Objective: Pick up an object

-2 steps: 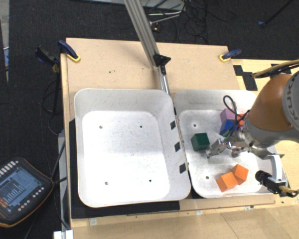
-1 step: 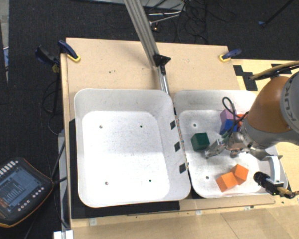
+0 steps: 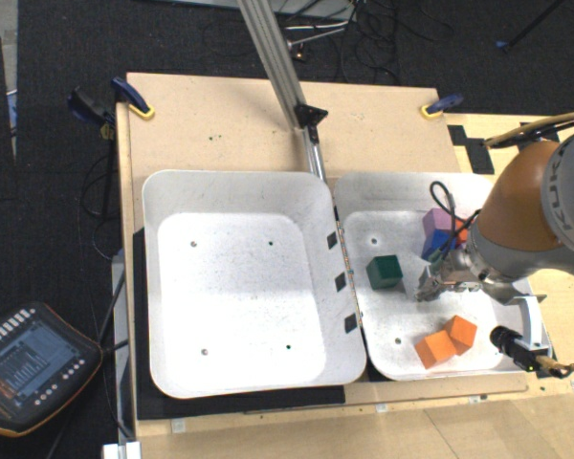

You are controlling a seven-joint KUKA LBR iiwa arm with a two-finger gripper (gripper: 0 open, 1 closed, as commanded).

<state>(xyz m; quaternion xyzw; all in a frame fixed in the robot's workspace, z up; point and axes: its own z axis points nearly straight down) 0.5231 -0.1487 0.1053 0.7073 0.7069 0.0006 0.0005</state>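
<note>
Pale wooden worktop (image 3: pixel 230 122) on dark carpeted floor (image 3: pixel 48 113), cables strewn beyond its far edge. Nearest, at lower left on the floor: a teach pendant (image 3: pixel 29 363), grey with an orange rim and a lit screen.

On the worktop, two shallow white bins side by side. Left bin (image 3: pixel 163 256) speckled, with small holes in its base. Right bin (image 3: pixel 383 352) holding the blocks: nearest, two orange blocks (image 3: pixel 447 341) touching each other near the front wall; farther in, a dark green cube (image 3: pixel 385 272) standing alone toward the bin's left side; farther still, a purple block (image 3: pixel 437 224) with a blue piece (image 3: pixel 434 245) just in front of it, both partly hidden by the arm.

Reaching in from the right, the grey arm with its orange band (image 3: pixel 517 208) above the wrist. Jaws (image 3: pixel 430 287) low over the right bin's floor, between the green cube and the orange blocks, just beside the blue piece. Cannot tell how far apart the jaws stand; nothing visibly gripped between them. Black cable (image 3: pixel 443 199) looping up beside the purple block.

Farther back: blue-and-yellow clamps (image 3: pixel 132 98) at the worktop's far corners, and a slanted metal pole (image 3: pixel 273 46) rising from between the bins toward the top of the view.
</note>
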